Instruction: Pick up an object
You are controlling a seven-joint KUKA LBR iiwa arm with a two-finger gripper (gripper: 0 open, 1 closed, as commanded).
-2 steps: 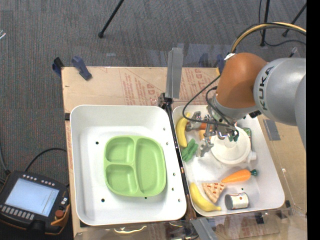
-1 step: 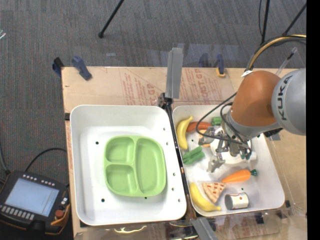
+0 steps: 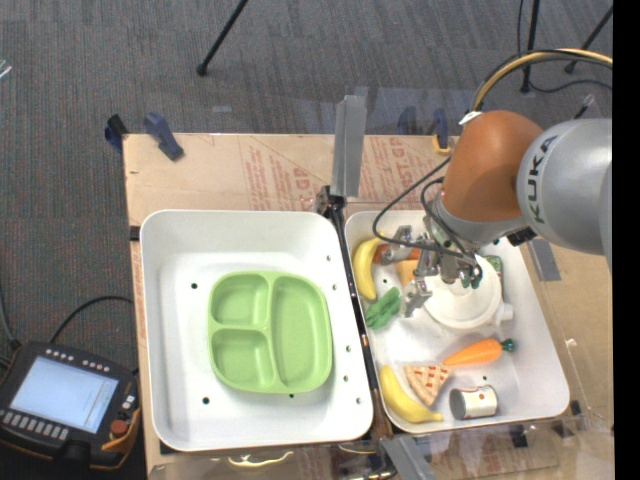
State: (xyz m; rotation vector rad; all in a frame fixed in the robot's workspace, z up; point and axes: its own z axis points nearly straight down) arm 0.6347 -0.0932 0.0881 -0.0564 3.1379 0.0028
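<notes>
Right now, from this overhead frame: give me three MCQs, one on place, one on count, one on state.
1. Where is the light green three-compartment plastic tray?
A. left white bin
B. right white bin
C. on the floor

2. How many yellow toy bananas?
A. one
B. two
C. four

3. How does the orange toy carrot lie?
A. upright
B. flat on the right bin's floor
C. on the tray

Key: 1 A, it sits in the left white bin. 2 B, one banana near the divider, another at the front. 3 B, it lies on its side.
</notes>
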